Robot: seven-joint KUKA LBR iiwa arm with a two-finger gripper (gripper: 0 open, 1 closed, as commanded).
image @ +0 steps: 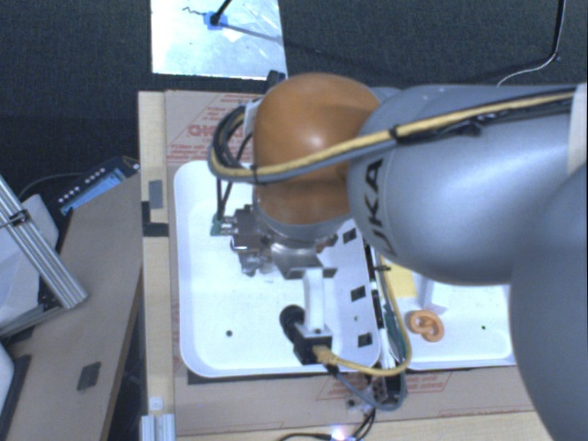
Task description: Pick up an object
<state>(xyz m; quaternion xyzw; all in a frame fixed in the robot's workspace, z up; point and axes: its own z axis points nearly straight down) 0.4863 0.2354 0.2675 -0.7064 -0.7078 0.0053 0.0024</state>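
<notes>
The grey arm with its orange band reaches in from the right and covers much of both bins. Its gripper (pixel 250 251) hangs low over the middle of the left bin (pixel 197 274), seen from above as a metal block. A small orange ring-shaped object (pixel 425 325) lies near the front of the right bin (pixel 478 338). A yellow flat object (pixel 398 284) lies just behind the ring, partly under the arm. Whatever lies beneath the gripper is hidden by the wrist.
A divider with black marks (pixel 356 292) runs between the two bins. A cardboard sheet (pixel 197 127) lies under the bins. A shiny sheet (pixel 216 26) lies at the back left, and metal rails (pixel 37 255) stand at the left.
</notes>
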